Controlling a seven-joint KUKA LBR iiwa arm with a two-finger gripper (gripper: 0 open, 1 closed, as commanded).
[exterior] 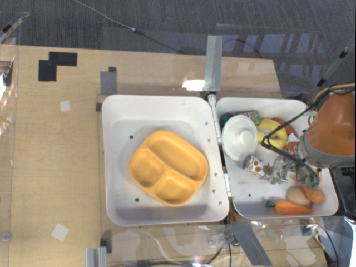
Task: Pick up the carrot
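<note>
The carrot [293,207], orange with a green stub at its left end, lies flat along the front wall of the right bin [250,202]. My gripper [282,173] hangs over the middle of that bin, a little above and behind the carrot and apart from it. The arm's orange band [334,128] stands over the bin's right side and hides part of it.
Around the gripper lie a white bowl [240,136], a yellow fruit [272,129], a small printed carton [256,166], a beige lump [297,194] and a small orange item [315,196]. The left bin [117,149] holds a yellow divided plate [168,167].
</note>
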